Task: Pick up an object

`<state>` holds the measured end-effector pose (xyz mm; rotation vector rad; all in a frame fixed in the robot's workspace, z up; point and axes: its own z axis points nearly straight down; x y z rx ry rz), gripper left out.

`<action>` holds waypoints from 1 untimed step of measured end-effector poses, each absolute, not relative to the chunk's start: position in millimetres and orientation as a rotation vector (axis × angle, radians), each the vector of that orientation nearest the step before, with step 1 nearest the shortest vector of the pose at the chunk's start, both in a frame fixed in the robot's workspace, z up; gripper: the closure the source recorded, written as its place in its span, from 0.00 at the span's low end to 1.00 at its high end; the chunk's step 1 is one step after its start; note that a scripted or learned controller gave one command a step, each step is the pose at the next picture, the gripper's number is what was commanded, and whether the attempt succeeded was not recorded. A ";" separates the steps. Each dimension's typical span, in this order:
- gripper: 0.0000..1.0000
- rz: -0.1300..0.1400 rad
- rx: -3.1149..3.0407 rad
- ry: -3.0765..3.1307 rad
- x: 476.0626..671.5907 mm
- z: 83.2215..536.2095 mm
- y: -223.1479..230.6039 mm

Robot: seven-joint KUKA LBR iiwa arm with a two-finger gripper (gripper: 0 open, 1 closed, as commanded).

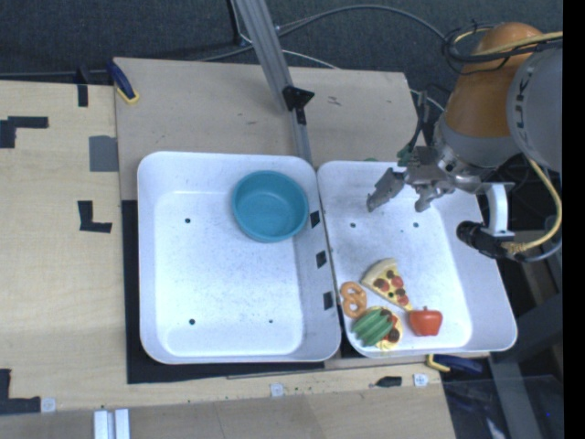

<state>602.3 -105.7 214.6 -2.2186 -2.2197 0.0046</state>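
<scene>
My gripper (pixel 400 199) hangs over the upper part of the right bin (pixel 475 273), its two dark fingers spread open with nothing between them. Well below it, in the bin's near corner, lie a pizza slice (pixel 388 282), a pretzel (pixel 353 294), a green vegetable piece (pixel 372 324) and a red pepper (pixel 425 320), packed close together. A blue bowl (pixel 269 205) stands upright at the top right of the left bin (pixel 174 273).
A grey pole (pixel 274 53) slants down from the top to the gap between the bins. The arm's orange and grey body (pixel 494 90) and cables fill the upper right. Tan bench surface lies to the left.
</scene>
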 end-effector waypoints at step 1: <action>0.00 0.006 -2.218 -2.219 607.1 155.3 -110.9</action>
